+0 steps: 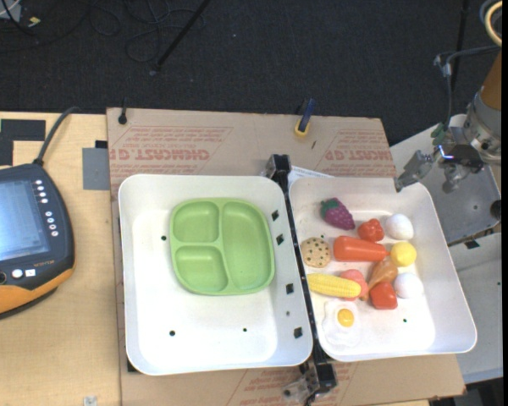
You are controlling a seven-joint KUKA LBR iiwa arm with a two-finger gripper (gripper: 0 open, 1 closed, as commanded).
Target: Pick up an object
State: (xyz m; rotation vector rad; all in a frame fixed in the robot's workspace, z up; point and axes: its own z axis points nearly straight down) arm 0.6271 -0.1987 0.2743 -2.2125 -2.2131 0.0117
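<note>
Evidently the pick has not begun: the gripper [444,155] hangs at the upper right, above and beyond the far right corner of the right bin [453,311], well apart from the toys, with nothing between its fingers. Whether those fingers stand open or closed cannot be told, since the metal parts there are small and tangled with the bench edge behind.

The step in hand looks like the approach. The next move would call for the arm to swing inward over the bin, choose one piece, and come down cleanly beside it, which may be hard because the pieces lie crowded together.

The candidates are glossy toy foods, probably smooth plastic. Nearest the gripper lie a knobbly purple grape cluster [338,214] and a rounded white egg [399,225]. Below them sit a tapered orange carrot [359,249], a small red tomato [371,229] and a yellow lemon [403,254]. A flat speckled cookie [316,251] rests beside the ridged corn cob [334,287], and a flat fried egg [345,320] lies nearest the camera.

The left bin [144,311] holds a matte green divided plate [221,246] with three shallow compartments.
</note>
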